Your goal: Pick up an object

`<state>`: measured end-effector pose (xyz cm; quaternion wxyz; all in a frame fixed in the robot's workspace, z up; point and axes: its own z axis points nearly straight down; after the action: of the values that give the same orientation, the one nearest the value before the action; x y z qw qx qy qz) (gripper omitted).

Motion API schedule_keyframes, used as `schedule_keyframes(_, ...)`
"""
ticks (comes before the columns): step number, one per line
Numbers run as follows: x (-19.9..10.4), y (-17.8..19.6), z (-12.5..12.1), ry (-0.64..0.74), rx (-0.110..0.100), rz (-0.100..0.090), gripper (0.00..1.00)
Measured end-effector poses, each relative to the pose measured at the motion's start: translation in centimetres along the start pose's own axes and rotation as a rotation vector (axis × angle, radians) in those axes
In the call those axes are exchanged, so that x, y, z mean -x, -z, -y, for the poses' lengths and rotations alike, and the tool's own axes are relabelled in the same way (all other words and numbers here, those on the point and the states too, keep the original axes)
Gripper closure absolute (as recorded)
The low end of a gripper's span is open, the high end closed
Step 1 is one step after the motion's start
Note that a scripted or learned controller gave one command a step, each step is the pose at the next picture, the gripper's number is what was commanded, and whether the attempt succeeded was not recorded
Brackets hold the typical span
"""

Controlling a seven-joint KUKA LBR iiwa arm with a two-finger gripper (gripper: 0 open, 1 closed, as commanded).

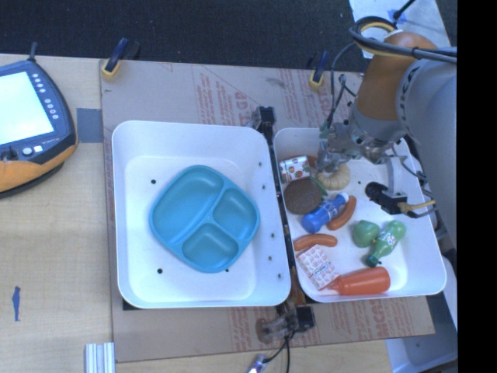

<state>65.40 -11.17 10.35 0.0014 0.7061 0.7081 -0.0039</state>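
Arm (384, 84) reaches in from the right, w/ jaws low over the far-left part of the R bin (425, 277). Can't tell if jaws are wide or narrow, and nothing visibly held.

All pickable items sit in the R bin. A tan roll (336, 179) is directly below the jaws, maybe touching. A small red/white carton (292, 167) lies just left of the roll, w/ a brown disc (302, 196) in front of the carton. A blue bottle (322, 213) and a sausage (343, 213) lie side by side, mid-bin. A 2nd sausage (315, 241) sits nearer the front, above a red/white packet (317, 267). An orange-red bottle (362, 281) lies along the front wall. A green pepper (363, 232) and a green bottle (387, 241) are on the right side.

L bin (124, 208) holds a blue divided plate (204, 217), lying flat. An orange-edged tablet (31, 127) sits on the tabletop (54, 270), far left.
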Motion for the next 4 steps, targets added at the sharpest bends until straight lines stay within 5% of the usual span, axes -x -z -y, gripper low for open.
schedule_keyframes(1, -4.7, 9.0, -0.3, 0.002, 0.002, -0.008, 1.0)
schedule_keyframes(2, -4.6, 8.9, -0.2, 0.002, 0.0, -0.008, 0.0)
schedule_keyframes(3, 0.6, -0.9, -0.1, 0.0, -0.004, -0.006, 0.0)
schedule_keyframes(4, -1.7, -1.2, -0.2, 0.002, -0.004, -0.005, 0.0)
